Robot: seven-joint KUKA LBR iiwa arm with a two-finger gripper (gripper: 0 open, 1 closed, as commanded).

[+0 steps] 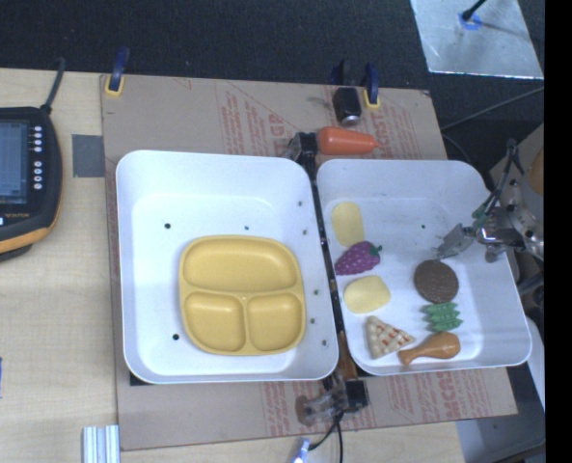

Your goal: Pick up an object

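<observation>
A yellow divided plate [241,293] lay in the left bin [136,258]. In the right bin [411,186], toy foods sat together: pale yellow pieces, a purple grape bunch [358,257], a pizza slice [388,337], a brown patty [435,281], a drumstick [430,348]. The gripper [456,243] hovered above the patty; whether open, I could not tell.

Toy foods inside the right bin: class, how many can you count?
7: yellow piece, grapes, yellow slice, pizza, patty, greens, drumstick. None looks hidden.
</observation>
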